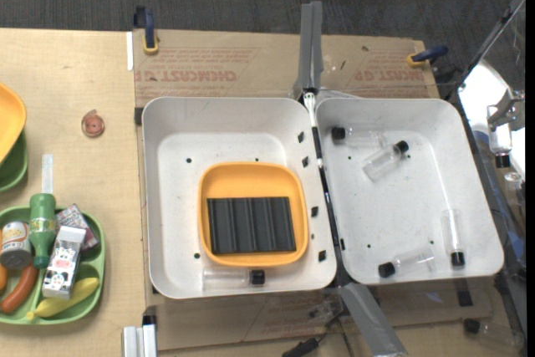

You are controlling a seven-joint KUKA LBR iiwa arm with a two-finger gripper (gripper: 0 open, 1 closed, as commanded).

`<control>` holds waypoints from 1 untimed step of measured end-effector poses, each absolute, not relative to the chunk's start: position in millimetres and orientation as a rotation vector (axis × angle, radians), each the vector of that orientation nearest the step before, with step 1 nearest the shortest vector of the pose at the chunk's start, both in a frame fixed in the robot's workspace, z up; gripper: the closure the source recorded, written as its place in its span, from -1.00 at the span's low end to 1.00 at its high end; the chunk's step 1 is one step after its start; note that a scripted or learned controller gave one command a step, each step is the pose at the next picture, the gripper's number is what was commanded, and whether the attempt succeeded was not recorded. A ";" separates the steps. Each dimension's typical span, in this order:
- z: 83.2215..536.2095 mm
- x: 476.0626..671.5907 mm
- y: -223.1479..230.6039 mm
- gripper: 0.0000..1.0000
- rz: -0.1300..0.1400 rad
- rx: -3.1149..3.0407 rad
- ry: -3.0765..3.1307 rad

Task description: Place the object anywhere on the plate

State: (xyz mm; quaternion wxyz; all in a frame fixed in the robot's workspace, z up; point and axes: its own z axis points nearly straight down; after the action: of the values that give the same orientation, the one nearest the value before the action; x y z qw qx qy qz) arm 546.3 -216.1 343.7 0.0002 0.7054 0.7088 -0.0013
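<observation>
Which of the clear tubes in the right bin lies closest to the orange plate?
The clear tube in the right bin's far left corner, black cap toward the divider. The others lie further right of the orange plate.
</observation>
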 end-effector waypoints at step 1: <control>404.0 646.1 -221.9 1.00 -0.004 2.074 2.359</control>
State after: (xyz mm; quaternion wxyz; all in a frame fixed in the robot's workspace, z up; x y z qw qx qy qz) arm 646.1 -221.9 404.0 0.0002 0.6603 0.7510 -0.0012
